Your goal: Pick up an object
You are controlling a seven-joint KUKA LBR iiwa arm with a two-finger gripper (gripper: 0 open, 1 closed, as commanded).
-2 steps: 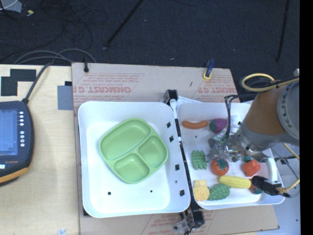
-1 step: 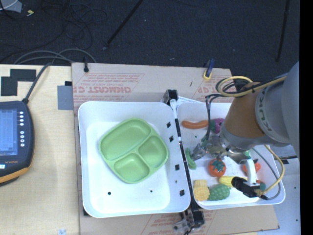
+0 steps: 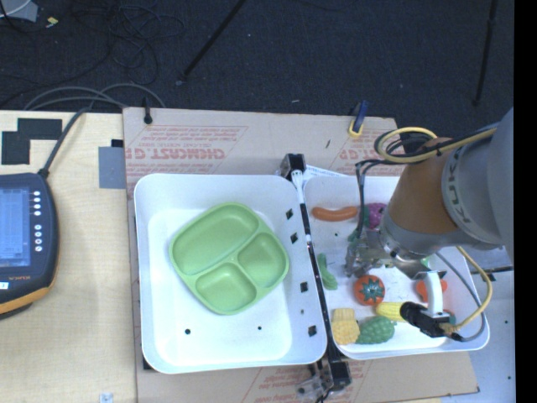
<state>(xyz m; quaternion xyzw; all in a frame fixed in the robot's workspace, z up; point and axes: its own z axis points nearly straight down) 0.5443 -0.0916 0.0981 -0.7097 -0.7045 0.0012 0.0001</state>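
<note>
Here, the two-finger gripper [image 3: 362, 259] is lowered at centre-right above a small red tomato-shaped toy [image 3: 368, 290]; its finger state cannot be told.

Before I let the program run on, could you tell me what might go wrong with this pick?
1. The right bin is crowded: tomato, corn and a green knobbly piece lie close together, so the pincer may nudge neighbours or catch two.
2. The pincer hangs near the divider between the bins and could strike it.

tray [image 3: 228, 257] in left bin [image 3: 159, 326] | tomato [image 3: 367, 289], corn [image 3: 345, 325], sausage [image 3: 334, 213] in right bin [image 3: 475, 336]
</note>
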